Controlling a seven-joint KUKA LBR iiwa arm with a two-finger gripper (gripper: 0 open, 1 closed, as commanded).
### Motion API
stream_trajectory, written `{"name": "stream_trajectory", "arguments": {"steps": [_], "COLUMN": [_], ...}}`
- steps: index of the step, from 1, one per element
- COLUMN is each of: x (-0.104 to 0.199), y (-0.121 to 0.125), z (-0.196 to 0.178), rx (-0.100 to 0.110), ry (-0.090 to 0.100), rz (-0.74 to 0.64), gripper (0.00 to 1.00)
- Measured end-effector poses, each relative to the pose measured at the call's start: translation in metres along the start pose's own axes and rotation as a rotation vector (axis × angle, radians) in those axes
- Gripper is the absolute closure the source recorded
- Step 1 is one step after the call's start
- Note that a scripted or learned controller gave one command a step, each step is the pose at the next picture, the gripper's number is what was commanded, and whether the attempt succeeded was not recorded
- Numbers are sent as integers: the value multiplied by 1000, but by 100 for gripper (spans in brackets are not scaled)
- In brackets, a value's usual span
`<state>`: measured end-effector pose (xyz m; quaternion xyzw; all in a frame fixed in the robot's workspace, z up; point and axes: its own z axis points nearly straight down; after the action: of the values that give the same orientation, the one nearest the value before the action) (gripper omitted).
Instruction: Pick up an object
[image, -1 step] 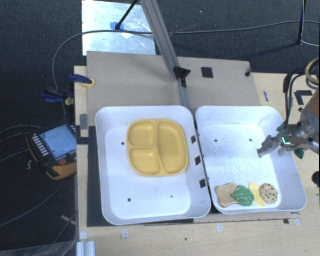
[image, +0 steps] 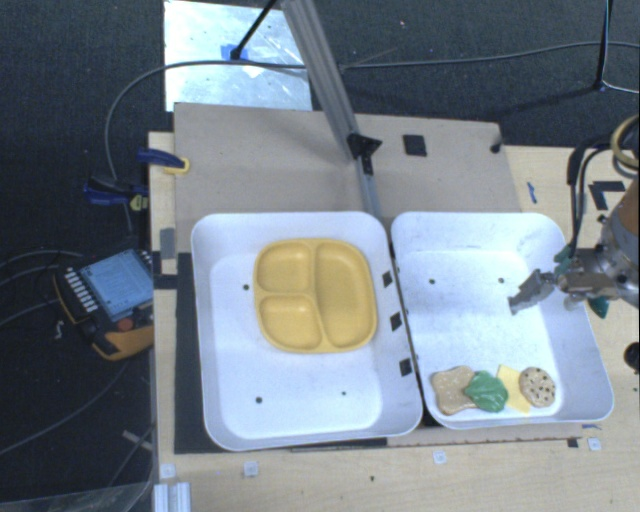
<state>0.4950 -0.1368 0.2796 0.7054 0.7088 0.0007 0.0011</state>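
A: Start with the big things. What is on the bench?

B: Two shallow white bins side by side, smooth plastic with rounded corners. The left bin (image: 230, 400) carries a yellow tray (image: 316, 295), glossy, rounded, split into three compartments. The right bin (image: 480, 260) has a speckled floor and a small cluster of toy foods along its near edge.

A: And the arm?

B: It comes in from the right, and its gripper (image: 524, 296) hangs over the right bin's right half, near the rim. One grey finger juts leftward there. Whether the claw is spread or closed I cannot tell from this angle, and nothing shows in its grasp.

A: Where are the things to pick, relative to it?

B: All below it in the view, toward the bin's near edge and well apart from the claw. From left to right: a tan toast slice (image: 451, 388), flat with a lobed outline; a green leafy piece (image: 487, 391) touching it; a thin yellow cheese wedge (image: 511, 380) partly under the green; and a round cookie (image: 537, 385) with dark chips, nearest beneath the claw.
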Motion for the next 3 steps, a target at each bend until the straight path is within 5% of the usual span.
{"name": "stream_trajectory", "arguments": {"steps": [3], "x": [-12], "y": [-2], "z": [150], "rx": [7], "ry": [2], "rz": [4], "gripper": [0]}}
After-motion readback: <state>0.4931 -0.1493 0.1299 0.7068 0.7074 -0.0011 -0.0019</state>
